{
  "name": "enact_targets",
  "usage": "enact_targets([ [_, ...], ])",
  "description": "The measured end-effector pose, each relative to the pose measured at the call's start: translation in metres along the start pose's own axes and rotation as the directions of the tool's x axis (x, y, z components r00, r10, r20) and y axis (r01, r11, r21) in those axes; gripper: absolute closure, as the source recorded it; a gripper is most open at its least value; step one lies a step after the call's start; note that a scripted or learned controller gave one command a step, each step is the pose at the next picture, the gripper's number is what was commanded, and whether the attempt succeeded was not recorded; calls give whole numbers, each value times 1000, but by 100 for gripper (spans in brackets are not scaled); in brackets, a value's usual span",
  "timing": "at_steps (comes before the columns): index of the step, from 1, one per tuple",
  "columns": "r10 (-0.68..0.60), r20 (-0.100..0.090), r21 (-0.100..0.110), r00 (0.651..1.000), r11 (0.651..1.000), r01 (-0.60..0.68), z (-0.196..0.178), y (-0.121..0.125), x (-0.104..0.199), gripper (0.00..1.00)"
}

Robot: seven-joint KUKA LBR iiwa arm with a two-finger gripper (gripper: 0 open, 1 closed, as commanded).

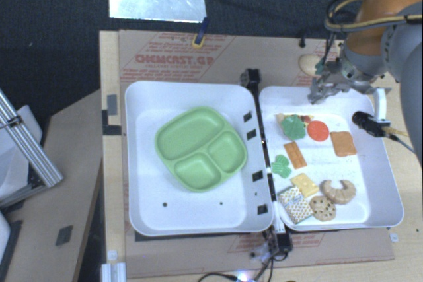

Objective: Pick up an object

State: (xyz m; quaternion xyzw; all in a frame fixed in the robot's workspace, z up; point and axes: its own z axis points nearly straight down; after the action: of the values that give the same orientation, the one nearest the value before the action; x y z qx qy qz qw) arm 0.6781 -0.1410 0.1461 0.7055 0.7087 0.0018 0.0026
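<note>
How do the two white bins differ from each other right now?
The left bin holds one green divided plate; the right bin holds many small toy foods, such as a red disc and a croissant. The hand hangs over the right bin's far edge, not the left bin. Both are shallow and white.

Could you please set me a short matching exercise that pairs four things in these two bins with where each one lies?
Things:
1. light green three-compartment plastic plate
2. round red-orange toy slice
3. brown chocolate-chip toy cookie
4. tan toy croissant

Places:
A. right bin, near front edge, beside a patterned square piece
B. left bin, near its middle
C. right bin, right of the cookie, slightly behind it
D. right bin, far half, beside a green leafy piece

Pairs: 1-B, 2-D, 3-A, 4-C
</note>
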Motion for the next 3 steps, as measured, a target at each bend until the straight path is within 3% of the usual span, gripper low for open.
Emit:
enact_targets([
  [1, 2, 0, 0, 1000, 1000, -2, -59, -8, 1, 100],
  [2, -1, -1, 2, 1000, 1000, 1, -80, -6, 1, 100],
  [3, -5, -3, 5, 1000, 1000, 5, -82, -28, 62, 100],
])
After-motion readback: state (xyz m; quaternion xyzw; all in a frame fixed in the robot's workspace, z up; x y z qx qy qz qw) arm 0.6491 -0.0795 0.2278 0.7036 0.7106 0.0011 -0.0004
